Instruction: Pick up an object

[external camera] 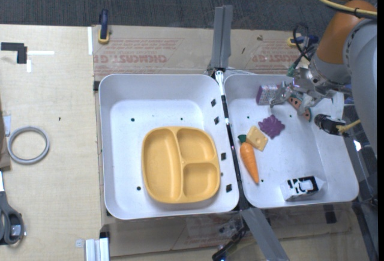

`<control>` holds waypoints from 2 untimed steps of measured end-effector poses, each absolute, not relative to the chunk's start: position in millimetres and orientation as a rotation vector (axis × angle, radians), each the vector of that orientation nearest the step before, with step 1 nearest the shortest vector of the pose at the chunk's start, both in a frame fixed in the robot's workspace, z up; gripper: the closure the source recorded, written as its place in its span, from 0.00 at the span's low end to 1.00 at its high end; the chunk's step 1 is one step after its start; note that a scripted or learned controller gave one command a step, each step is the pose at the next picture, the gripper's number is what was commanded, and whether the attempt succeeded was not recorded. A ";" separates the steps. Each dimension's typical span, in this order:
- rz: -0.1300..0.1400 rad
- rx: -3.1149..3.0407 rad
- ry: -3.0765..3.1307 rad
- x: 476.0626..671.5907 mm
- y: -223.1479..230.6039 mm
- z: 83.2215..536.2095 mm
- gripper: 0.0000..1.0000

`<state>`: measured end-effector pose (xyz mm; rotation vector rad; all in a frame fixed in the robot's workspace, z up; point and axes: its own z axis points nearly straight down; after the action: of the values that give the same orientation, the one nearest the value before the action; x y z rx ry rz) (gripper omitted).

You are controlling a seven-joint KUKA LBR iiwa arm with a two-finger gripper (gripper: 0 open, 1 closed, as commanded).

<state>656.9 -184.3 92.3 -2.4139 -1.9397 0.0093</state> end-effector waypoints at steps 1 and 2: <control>0.036 -2.733 -1.525 652.8 -147.9 91.2 0.00; 0.035 -3.039 -0.765 653.2 -98.5 111.3 0.00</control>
<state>653.2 -98.5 111.3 -3.0385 -0.7650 0.0348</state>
